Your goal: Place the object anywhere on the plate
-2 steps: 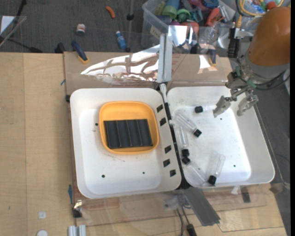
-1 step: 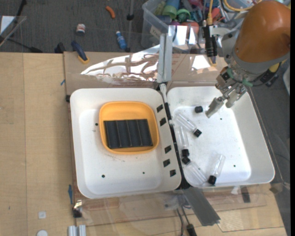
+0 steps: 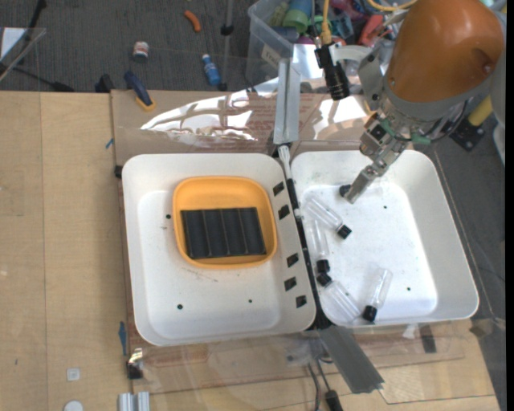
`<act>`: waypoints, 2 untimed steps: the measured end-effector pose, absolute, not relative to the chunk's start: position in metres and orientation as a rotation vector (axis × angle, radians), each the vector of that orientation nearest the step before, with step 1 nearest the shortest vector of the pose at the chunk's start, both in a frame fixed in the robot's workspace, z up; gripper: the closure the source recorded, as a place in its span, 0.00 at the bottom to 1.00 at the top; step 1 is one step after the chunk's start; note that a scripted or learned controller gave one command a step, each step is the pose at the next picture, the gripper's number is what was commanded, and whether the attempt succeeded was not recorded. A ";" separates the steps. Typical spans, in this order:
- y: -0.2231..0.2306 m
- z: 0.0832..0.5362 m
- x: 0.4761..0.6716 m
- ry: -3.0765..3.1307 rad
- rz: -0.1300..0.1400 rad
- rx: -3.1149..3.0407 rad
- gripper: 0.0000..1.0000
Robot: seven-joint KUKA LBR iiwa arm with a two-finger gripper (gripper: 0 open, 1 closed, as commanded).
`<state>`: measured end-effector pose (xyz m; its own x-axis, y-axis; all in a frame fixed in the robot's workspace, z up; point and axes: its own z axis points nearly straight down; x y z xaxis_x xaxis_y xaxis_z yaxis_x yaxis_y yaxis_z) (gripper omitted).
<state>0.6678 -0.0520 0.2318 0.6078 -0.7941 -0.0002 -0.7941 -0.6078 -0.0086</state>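
An orange plate (image 3: pixel 226 187) sits in the left bin (image 3: pixel 152 305), and a black ribbed rectangular piece (image 3: pixel 223 232) lies flat on it. Several clear tubes with black caps lie in the right bin (image 3: pixel 446 265): one (image 3: pixel 328 216) near the bin's upper left, one (image 3: pixel 316 246) by the divider, and one (image 3: pixel 377 290) near the front. My gripper (image 3: pixel 353 189) reaches down into the upper left of the right bin, its tip just above and to the right of the nearest tube. I see nothing held in it.
The divider between the bins carries black clips (image 3: pixel 291 261). Behind the bins stand an upright metal post (image 3: pixel 283 108) and a clear tub of assorted items (image 3: pixel 299 24). The arm's orange band (image 3: pixel 443 44) hangs over the right bin's back edge.
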 end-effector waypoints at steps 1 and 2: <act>-0.083 0.216 0.667 1.415 0.003 -2.800 0.00; -0.100 0.228 0.668 1.353 -0.006 -2.828 0.00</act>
